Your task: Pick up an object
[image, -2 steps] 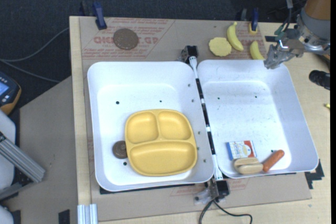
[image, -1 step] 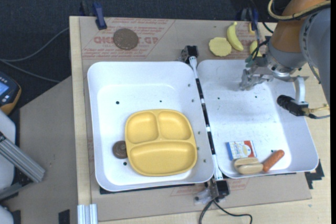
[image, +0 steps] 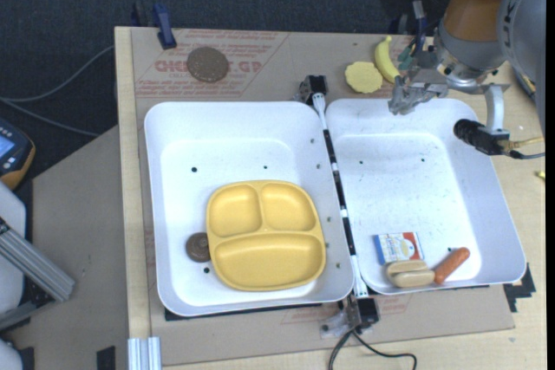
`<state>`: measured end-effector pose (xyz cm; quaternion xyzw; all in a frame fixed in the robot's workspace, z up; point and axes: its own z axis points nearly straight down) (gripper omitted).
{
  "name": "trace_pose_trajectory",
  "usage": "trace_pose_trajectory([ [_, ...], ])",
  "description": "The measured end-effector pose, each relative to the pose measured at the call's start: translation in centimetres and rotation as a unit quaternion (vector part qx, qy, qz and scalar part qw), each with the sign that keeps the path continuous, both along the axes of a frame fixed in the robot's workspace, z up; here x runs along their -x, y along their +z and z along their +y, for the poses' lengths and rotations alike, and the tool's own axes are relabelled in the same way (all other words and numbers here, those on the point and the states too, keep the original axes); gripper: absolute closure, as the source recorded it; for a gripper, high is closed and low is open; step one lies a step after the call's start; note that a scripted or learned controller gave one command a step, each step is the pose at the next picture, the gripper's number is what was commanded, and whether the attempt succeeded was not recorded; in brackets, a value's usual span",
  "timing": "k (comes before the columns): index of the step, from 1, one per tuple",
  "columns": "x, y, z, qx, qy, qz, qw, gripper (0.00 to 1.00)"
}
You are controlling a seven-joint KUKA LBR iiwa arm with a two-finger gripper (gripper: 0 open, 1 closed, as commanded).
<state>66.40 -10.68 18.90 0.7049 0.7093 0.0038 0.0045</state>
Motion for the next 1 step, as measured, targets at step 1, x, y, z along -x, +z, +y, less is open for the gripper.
trace_pose_trajectory([
  [1, 3.07, -10.99, -1.13, -0.0011, -0.004, 0.009, 1.0, 1.0],
])
